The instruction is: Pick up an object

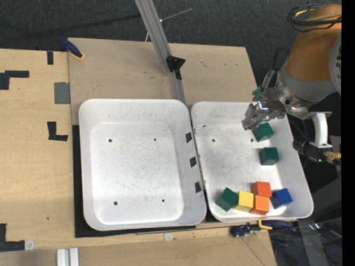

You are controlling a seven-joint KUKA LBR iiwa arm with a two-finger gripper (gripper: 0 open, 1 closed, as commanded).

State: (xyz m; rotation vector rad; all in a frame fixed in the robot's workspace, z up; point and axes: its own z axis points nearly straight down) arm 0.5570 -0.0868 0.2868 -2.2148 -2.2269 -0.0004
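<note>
While hand (254, 118) hovers | green cube (263, 131) beside | matte white bin (222, 114)

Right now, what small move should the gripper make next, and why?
Probably a short descent onto the green block right beside the gripper in the right bin. That block sits apart from the other green block and the cluster at the near edge, so it looks easiest.

No words, numbers or signs could be read anywhere. The blocks, the two white bins and the bench all had no writing on them.
</note>
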